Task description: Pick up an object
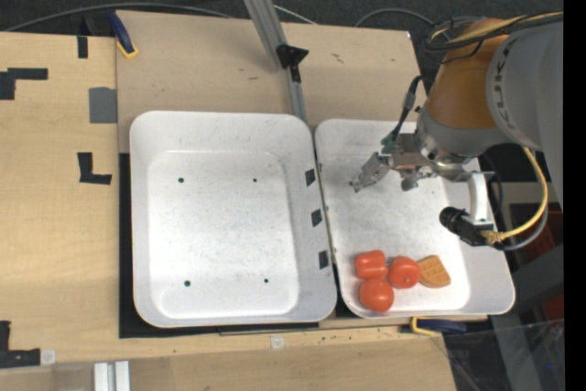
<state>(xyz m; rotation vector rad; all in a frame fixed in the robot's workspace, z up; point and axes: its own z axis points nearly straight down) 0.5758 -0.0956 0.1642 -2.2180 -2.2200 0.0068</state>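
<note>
Below the claw (366, 177), well apart, lie three tomatoes (376, 276); its grip state cannot be told.

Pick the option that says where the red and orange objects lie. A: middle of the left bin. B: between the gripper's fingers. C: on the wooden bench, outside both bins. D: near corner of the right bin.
D: the three red objects and the orange piece cluster in the right bin at its near edge, apart from the gripper.
</note>
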